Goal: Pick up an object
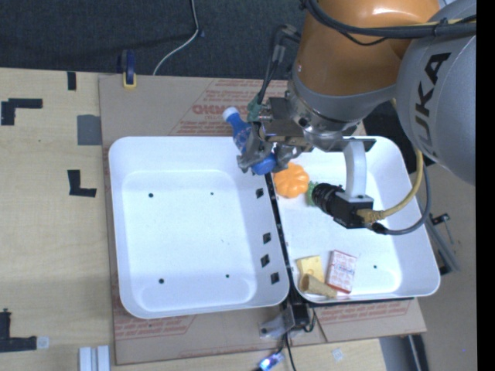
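Worktop [46, 230]: pale wood surface, brown cardboard sheet [193, 107] laid over it, black tape marks on its left side.

Arm [387, 45]: grey with wide orange band, entering from the right, bulking over the upper right of the scene, wrist bent downward above the seam between the two bins. Black cable looped from the wrist down over the right bin.

Left bin [186, 230]: white, shallow, resting on the cardboard, touching the right bin along its right edge.

Right bin [387, 261]: white, shallow, partly covered by the arm at its upper end.

Hand [259, 157]: hung below the wrist at the upper end of the seam between the bins, tilted toward the left. Blue object [246, 134] with a white tip seen right at the hand, at the upper right corner of the left bin; whether gripped between the fingers or merely beside them, cannot tell. Open or clenched: cannot tell.

Orange object [291, 182]: rounded, lying in the right bin near its left wall, just below and right of the hand, apart from the fingers.

Red and white packet [343, 270]: flat in the lower part of the right bin.

Yellow piece [311, 267]: just left of the packet, with a tan piece [317, 286] touching it below.
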`<state>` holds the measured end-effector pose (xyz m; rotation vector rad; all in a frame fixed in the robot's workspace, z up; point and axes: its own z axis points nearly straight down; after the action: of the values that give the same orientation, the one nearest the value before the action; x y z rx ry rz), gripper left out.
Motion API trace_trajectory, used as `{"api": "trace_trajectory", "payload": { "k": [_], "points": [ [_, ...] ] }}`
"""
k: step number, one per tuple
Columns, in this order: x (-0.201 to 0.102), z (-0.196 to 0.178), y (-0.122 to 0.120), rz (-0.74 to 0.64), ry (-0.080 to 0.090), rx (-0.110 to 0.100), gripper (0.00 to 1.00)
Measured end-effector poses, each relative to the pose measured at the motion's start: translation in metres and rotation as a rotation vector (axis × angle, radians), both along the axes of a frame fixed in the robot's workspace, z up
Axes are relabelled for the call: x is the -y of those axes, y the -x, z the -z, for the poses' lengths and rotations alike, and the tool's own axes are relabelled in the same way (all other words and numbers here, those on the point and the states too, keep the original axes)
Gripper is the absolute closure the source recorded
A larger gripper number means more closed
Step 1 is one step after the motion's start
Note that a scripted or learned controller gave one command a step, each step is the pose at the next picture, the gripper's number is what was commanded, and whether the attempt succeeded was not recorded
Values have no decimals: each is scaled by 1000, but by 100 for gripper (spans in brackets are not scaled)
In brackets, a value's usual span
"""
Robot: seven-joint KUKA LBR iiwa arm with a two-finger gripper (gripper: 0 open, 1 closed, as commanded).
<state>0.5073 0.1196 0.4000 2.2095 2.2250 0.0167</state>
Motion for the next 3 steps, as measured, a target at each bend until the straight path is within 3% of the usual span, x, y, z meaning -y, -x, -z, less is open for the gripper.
{"api": "trace_trajectory", "payload": {
  "k": [1,2,3],
  "points": [
    [2,-3,2,3,6,-14,100],
    [13,-61,-12,5,3,-7,100],
    [-47,-108,-19,0,1,-8,100]
  ]
}}
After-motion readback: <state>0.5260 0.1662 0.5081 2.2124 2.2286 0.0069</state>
